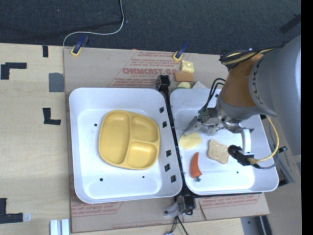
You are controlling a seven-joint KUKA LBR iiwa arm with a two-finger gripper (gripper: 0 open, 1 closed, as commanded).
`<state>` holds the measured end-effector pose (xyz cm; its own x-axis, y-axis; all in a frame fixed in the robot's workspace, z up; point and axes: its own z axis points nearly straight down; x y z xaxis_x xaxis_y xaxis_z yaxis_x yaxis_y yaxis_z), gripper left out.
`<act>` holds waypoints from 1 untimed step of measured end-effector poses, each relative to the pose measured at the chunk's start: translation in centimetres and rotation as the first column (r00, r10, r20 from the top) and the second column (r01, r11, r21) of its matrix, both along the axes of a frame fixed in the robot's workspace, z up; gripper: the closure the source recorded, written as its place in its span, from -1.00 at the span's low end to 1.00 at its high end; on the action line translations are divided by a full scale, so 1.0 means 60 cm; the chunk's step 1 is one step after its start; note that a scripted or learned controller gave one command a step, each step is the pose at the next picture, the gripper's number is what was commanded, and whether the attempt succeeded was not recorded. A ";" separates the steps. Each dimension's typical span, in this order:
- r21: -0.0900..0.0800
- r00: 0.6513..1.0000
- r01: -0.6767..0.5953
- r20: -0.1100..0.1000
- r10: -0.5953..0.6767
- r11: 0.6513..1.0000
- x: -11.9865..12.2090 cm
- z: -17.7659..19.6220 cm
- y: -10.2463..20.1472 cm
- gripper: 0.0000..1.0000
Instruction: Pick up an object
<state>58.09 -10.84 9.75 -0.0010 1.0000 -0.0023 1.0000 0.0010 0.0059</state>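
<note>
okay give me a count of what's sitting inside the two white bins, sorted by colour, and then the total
Yellow: 2, the divided plate in the left bin and a pale round piece in the right bin
Tan: 1, the toast slice
Red-orange: 1, the chilli-shaped piece
Total: 4

The grey two-finger gripper (194,126) hangs in the right white bin (261,180), just above a pale yellow round piece (190,141); a toast-coloured bread slice (218,152) and red-orange chilli (195,165) lie nearby.
</note>
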 end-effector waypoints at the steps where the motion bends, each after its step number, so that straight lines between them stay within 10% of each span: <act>1: 0.002 1.000 0.001 -0.004 -0.001 1.000 -0.103 -0.019 0.007 -1.00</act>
